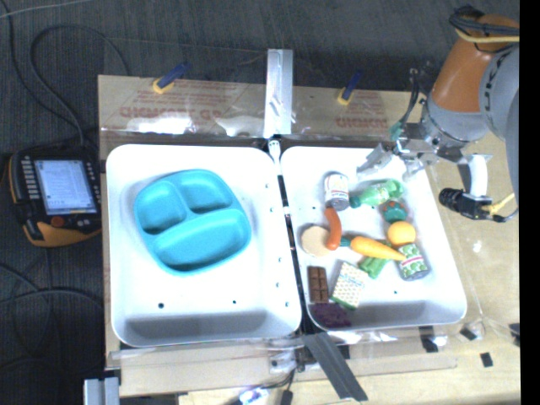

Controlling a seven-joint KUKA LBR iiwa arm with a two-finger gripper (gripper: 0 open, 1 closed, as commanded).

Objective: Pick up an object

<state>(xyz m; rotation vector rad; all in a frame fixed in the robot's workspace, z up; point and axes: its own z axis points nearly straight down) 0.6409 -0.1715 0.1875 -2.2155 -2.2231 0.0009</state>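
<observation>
The two-finger metal gripper [390,160] hovered over the right white bin's [447,289] far edge, fingers spread and clutching nothing; just below it lay the green plastic bottle [377,194]; the left white bin [118,251] held a blue divided plate [193,218].

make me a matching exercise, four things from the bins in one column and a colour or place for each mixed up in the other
Things:
1. divided plate
2. carrot
3. chocolate bar
4. grapes

Descriptions:
A. purple, at the right bin's near edge
B. blue, alone in the left bin
C. brown, beside the divider between the bins
D. orange, lying mid right bin

Pairs: 1-B, 2-D, 3-C, 4-A
</observation>
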